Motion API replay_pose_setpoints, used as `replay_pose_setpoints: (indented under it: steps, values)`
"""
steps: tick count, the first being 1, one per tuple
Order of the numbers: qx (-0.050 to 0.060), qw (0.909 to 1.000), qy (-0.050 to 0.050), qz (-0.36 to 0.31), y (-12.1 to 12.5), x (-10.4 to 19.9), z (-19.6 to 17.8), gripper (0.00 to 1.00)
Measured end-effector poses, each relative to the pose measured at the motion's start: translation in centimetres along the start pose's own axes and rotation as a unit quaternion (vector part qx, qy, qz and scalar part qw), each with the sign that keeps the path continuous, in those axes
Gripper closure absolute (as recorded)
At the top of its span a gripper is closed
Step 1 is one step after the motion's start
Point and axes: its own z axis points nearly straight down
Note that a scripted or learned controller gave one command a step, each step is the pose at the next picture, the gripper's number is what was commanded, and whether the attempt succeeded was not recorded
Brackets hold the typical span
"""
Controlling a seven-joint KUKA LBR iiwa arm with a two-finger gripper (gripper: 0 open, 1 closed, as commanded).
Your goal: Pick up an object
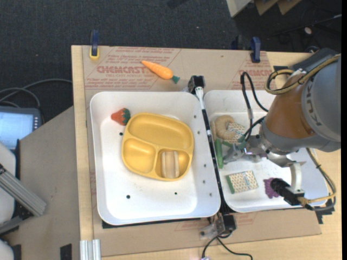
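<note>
My gripper (230, 153) is low inside the right bin (317, 196), near its left wall, with the grey and orange arm (295, 115) reaching in from the right. It hangs right by a green stick-like item (219, 151) and just below a beige rounded packet (227, 127). A flat green-edged packet (242, 181) lies in front of it. A small purple item (269, 187) lies further right, beside a black part of the arm's fittings. Nothing can be seen held.
The left bin (105, 188) holds a yellow divided plate (156, 144) with a pale item (169, 163) in one compartment, and a strawberry toy (121, 116) at its back left. A toy carrot (158, 70) lies on the bench behind the bins. Cables hang over the right bin.
</note>
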Motion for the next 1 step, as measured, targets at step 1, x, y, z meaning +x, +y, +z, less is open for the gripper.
replay_pose_setpoints:
  steps: [1]
  values:
    - [-0.001,1.0000,-0.001,0.002,6.88,-2.20,0.00,0.00]
